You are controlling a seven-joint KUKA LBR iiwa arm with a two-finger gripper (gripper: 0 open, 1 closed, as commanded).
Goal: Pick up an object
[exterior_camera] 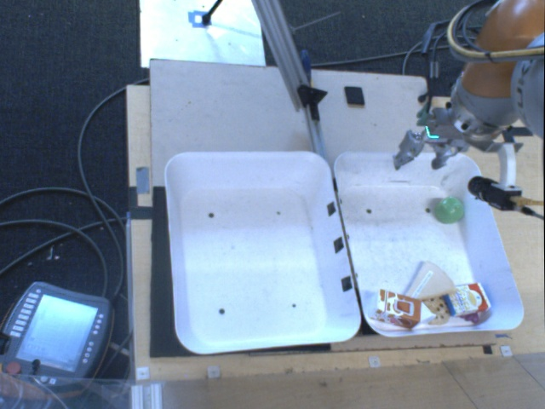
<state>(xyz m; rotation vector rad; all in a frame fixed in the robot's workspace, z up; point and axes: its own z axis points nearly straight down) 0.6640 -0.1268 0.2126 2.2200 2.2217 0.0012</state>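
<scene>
Pincer [425, 154] spread wide, nothing between fingers, up over far edge of right bin [511, 271]. Green ball [448, 210] near, lower right, inside same bin. Snack box [434, 305] well apart, at bin's near edge.

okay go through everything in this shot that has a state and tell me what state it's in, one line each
gripper: open, fingers spread, nothing between them, above the far end of the right bin
green ball: resting loose in the right bin, near its right wall
snack box: lying flat at the near end of the right bin
left bin: sitting level, touching the right bin along one side
teach pendant: screen lit, lying on the floor
</scene>
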